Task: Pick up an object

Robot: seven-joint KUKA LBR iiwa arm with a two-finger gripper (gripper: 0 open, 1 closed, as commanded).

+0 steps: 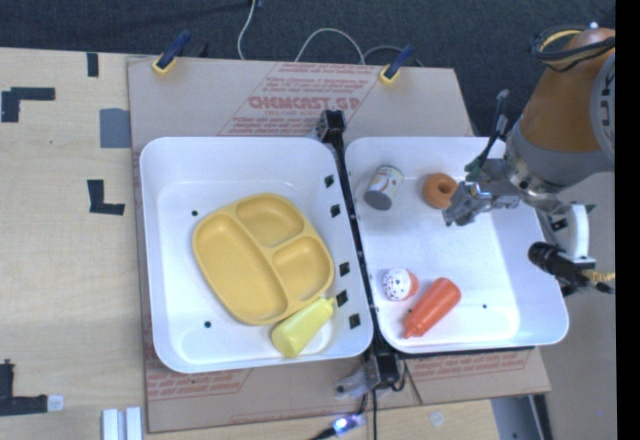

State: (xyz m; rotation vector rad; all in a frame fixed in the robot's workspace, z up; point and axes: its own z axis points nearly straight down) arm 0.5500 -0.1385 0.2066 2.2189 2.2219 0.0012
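Observation:
The right bin (500,258) holds an orange carrot-shaped toy (432,306), a small white ball with red dots (397,284), a grey and white cup lying on its side (381,186) and a brown doughnut-shaped ring (438,190). My gripper (462,204) hangs low at the bin's upper right, just right of the ring and touching or nearly touching it. Nothing shows between its fingers.
The left bin (170,178) carries a yellow divided plate (262,255) and a yellow bottle-like object (301,326) at its front. A black divider (345,218) runs between the bins. The grey arm with its orange band (565,113) reaches in from the right.

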